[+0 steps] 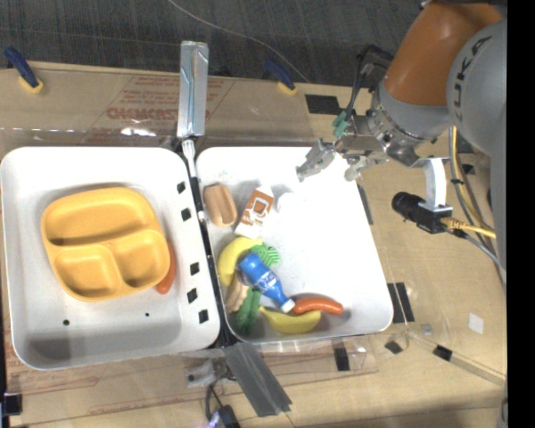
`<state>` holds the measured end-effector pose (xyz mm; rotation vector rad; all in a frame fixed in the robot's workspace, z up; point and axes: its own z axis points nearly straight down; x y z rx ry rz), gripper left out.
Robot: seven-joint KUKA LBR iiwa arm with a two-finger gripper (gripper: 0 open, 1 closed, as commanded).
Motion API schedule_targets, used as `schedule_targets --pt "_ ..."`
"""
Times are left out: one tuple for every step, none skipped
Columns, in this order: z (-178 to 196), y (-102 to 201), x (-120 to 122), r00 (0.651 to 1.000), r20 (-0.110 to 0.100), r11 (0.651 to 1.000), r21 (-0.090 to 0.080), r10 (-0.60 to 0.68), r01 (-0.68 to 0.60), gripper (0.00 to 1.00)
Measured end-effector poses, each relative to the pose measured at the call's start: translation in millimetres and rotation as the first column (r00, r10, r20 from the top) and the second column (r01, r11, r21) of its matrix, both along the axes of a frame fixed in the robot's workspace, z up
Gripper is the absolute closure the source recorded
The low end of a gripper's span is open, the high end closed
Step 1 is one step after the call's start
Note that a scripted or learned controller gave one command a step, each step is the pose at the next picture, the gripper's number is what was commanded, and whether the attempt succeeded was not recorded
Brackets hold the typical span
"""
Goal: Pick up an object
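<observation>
From the camera view: the gripper (pixel 325 160) hangs over the far edge of the right bin (pixel 339 239), fingers spread open with nothing between them, so the pick looks not yet made. The toys sit well below and left of the gripper: a blue bottle (pixel 260 279) lying across a banana (pixel 290 321), a red pepper (pixel 316 308) beside it, a bread roll (pixel 219 204) nearer. A yellow tray (pixel 102 242) sits far left.
</observation>
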<state>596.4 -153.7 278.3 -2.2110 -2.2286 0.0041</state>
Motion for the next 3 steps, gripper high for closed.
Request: schedule_targets --pt "-102 37 -42 1.000 -0.008 1.000 0.002 -0.023 0.023 0.00" --pt "-178 56 -57 0.996 0.020 0.997 0.001 -0.082 0.082 0.00" --pt "-169 56 -57 0.997 0.017 0.997 0.002 -0.077 0.077 1.00"
